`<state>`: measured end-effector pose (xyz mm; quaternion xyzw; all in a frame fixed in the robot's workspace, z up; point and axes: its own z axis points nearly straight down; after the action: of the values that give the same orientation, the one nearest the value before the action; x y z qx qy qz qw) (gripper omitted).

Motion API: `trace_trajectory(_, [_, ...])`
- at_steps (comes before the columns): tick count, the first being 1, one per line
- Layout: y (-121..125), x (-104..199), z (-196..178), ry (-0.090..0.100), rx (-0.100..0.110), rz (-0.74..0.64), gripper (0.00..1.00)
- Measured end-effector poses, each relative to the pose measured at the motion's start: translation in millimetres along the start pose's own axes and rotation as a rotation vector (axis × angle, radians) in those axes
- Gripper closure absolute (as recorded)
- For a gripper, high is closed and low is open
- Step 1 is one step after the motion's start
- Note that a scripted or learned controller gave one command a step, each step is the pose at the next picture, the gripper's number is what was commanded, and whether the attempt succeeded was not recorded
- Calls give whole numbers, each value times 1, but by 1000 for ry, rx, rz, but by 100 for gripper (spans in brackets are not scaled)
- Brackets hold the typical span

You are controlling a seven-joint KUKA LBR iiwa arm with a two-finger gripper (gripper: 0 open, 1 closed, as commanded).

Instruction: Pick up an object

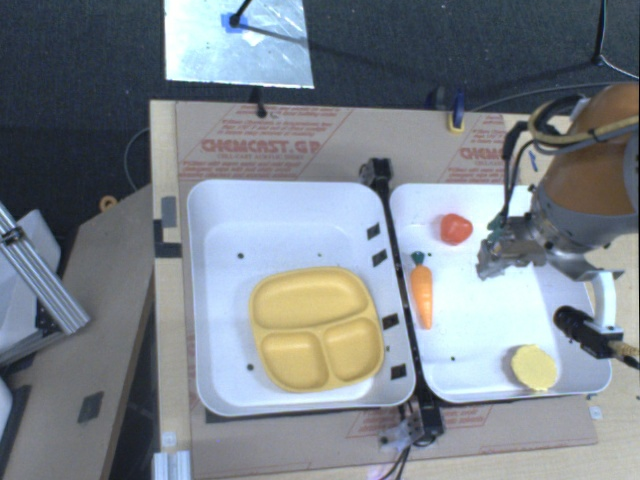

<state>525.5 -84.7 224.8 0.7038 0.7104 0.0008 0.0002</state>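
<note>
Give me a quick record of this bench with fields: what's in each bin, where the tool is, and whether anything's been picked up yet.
left bin: yellow divided tray
right bin: tomato, carrot, yellow round piece
tool: over the right bin, right of the tomato, apart from it
fingers: too unclear to judge
held object: none seen
task status: pickup not yet done
</note>
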Motion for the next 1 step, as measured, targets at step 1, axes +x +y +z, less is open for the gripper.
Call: trace_trajectory(1, [4, 63, 4, 1, 0, -2, 100])
